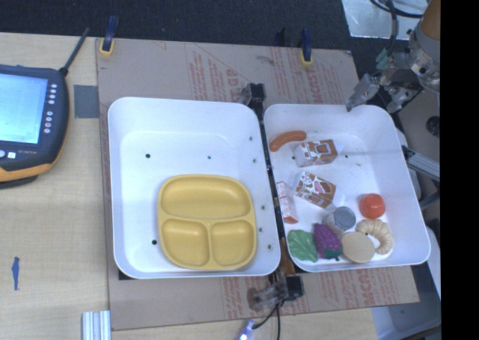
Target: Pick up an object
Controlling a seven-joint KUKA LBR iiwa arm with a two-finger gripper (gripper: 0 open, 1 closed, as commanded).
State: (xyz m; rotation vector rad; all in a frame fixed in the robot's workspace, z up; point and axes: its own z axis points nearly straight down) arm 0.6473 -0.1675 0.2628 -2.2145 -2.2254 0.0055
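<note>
From my remote station: gripper hangs over the right bin's far rim, its clench indiscernible. Toy food, a sausage included, lies inside; brown cardboard underlies both bins.

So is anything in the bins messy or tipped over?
A bit. In the right bin both small cartons lie on their sides, and the toy food is heaped in the near corner. The yellow tray in the left bin sits flat.
</note>
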